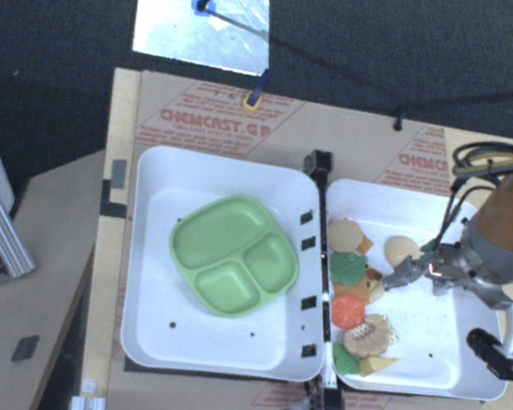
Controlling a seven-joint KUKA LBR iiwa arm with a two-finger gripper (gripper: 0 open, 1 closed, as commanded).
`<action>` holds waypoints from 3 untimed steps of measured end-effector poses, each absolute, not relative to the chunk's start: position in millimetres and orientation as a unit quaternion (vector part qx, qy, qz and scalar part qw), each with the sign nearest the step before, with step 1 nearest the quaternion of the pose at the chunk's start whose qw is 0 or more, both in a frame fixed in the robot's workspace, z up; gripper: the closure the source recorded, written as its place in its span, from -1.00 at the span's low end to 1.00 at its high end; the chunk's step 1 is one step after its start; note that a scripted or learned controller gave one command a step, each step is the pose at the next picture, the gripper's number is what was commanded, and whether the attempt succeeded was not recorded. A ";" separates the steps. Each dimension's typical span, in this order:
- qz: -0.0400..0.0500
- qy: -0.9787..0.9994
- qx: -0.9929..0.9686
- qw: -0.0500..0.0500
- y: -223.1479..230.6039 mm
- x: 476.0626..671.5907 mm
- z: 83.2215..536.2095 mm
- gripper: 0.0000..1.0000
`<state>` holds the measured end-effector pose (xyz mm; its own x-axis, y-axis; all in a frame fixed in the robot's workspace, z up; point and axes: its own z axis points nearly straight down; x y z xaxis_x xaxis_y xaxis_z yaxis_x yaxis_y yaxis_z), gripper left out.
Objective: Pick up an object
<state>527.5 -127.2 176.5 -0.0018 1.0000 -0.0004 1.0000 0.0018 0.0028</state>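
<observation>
- Nearest the camera is the front rim of the two white bins on the cardboard-covered surface [222, 114]; the left bin [140, 325] carries a green divided plate [234, 256], well to the left of the pincer.
- Pincer [396, 274]: it reaches in from the right and sits low over the right bin [433, 366], its dark tip pointing toward the clutter at the divider. At this size I cannot tell how it is set, and nothing shows clamped in it.
- Task's things: a heap of small play-food pieces hugs the right bin's left wall. A tan round piece [344, 233] lies up and left of the pincer, a second tan piece [401, 249] just above it, a green piece [349, 266] just left, an orange disc [348, 311] below left, and a pale frilly piece [369, 335] below.
- Likely trouble: the pieces touch or overlap, so closing there may catch two at once or nudge one aside. Flat, low shapes such as the orange disc may slip out.
- Edges: the black-clipped divider [320, 275] stands just beyond the heap; a push left would jam pieces against it.
- Open room: bare bin floor lies below and right of the pincer, good for withdrawing.
</observation>
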 end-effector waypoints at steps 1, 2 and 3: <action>0.001 0.708 0.707 0.001 -126.7 522.7 122.2 -1.00; 0.001 0.707 0.707 0.001 -127.4 524.2 91.4 -1.00; 0.001 0.708 0.707 0.001 -126.6 523.6 93.3 1.00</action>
